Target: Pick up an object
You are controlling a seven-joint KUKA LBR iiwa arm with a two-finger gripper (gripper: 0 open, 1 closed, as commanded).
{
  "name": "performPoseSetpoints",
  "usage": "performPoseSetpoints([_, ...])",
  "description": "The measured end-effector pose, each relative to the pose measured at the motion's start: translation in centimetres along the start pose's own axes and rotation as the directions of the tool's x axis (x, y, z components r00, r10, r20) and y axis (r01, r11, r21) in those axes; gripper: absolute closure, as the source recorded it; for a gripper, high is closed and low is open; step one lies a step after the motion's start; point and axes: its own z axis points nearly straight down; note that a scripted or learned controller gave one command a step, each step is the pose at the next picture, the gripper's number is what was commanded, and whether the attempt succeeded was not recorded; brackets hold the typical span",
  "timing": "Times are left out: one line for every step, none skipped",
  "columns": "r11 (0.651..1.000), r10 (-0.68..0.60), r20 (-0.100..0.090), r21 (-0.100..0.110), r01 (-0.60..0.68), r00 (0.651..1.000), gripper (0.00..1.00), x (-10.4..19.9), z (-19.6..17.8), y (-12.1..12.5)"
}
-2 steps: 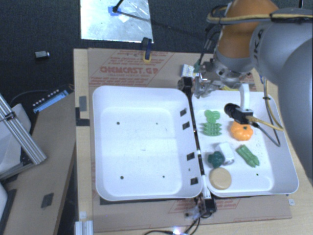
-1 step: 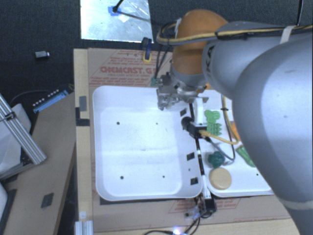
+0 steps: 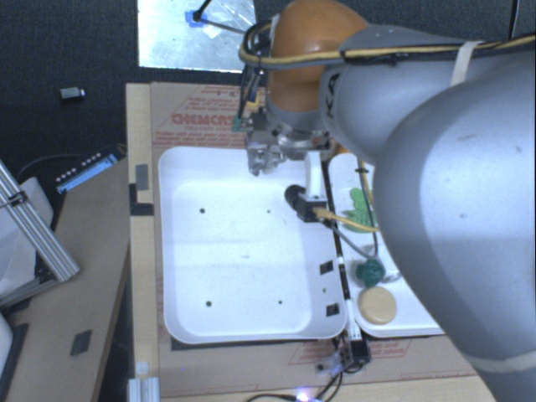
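Hanging at the far rim of the left bin (image 3: 234, 258): gripper (image 3: 265, 162), grip state not discernible from here. Right bin (image 3: 400, 331) holds a tan disc (image 3: 378, 306), a teal ball (image 3: 369, 270) just behind it, and a green item (image 3: 360, 201) farther back, beside the arm (image 3: 435, 157).

robotics lab, grey arm (image 3: 452, 182), two white bins (image 3: 172, 224), aluminium framing rail (image 3: 35, 234)

1 fixed camera looks down at a slant from above the bench (image 3: 100, 249), close in: the left white bin (image 3: 234, 258) fills the middle, the right bin (image 3: 410, 332) lies mostly behind the grey arm (image 3: 452, 182) looming nearest the lens
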Motion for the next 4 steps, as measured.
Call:
performPoseSetpoints([1.000,0.001,0.001,0.002,-0.001,1.000,1.00,4.0,1.3,1.0])
performPoseSetpoints([1.000,0.000,-0.005,-0.017,0.000,1.000,1.00,8.1,-19.7,2.2])
performPoseSetpoints([1.000,0.002,0.001,0.002,-0.002,1.000,1.00,7.9,-20.1,-2.5])
performPoseSetpoints([1.000,0.002,0.005,0.011,-0.002,1.000,1.00,7.9,-14.8,-9.1])
